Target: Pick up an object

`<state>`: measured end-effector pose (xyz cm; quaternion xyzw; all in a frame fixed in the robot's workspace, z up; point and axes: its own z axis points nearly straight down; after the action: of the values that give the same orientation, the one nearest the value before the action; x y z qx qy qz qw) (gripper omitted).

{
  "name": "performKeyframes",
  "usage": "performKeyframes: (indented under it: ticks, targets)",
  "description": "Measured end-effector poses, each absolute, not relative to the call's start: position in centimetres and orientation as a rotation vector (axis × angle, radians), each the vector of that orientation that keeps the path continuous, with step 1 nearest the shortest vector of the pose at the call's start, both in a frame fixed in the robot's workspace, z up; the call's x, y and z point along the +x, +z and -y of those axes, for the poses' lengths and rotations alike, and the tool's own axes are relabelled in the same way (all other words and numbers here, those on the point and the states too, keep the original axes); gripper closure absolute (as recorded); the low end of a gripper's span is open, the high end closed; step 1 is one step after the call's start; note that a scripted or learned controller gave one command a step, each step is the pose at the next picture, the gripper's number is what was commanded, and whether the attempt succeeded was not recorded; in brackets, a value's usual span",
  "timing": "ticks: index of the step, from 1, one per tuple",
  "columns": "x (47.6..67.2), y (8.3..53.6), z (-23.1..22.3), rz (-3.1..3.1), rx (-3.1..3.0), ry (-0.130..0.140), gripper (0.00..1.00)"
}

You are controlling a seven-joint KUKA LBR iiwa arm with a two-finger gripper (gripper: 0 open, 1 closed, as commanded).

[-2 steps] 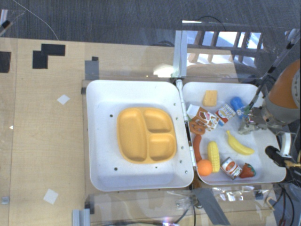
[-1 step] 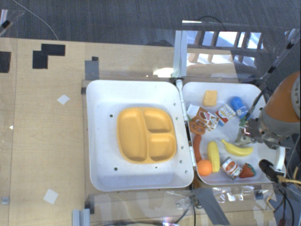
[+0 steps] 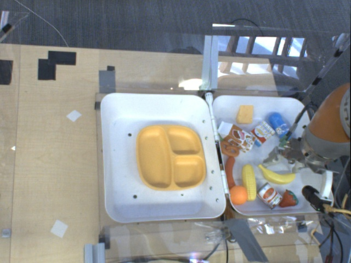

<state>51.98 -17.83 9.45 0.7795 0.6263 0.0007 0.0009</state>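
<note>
The right bin (image 3: 293,106) holds several objects: a yellow cheese wedge (image 3: 245,114), a blue can (image 3: 278,123), a small white and red box (image 3: 264,130), a pretzel bag (image 3: 239,139), a red sausage (image 3: 230,171), a corn cob (image 3: 249,181), an orange (image 3: 238,195), a banana (image 3: 277,174), a small tin (image 3: 269,195) and a strawberry (image 3: 289,198). My gripper (image 3: 281,156) hangs low over the right side of this bin, just above the banana and below the blue can. Nothing shows in its grasp.
The left bin (image 3: 118,147) holds a yellow divided plate (image 3: 170,156). A metal divider (image 3: 215,141) separates the two bins. My arm with its orange band (image 3: 329,119) covers the right bin's right edge. Cables lie at the lower right.
</note>
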Motion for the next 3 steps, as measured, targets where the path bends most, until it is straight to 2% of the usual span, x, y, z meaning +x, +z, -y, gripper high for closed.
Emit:
performKeyframes:
  ticks: [1, 2, 3]
  targets:
    - [58.4, 9.7, 17.7, -1.911, 2.489, 0.006, 0.0]
    - [64.8, 8.7, 15.6, -1.975, 2.437, 0.007, 0.0]
    - [66.9, 8.8, 9.2, -2.325, 2.106, -0.002, 0.0]
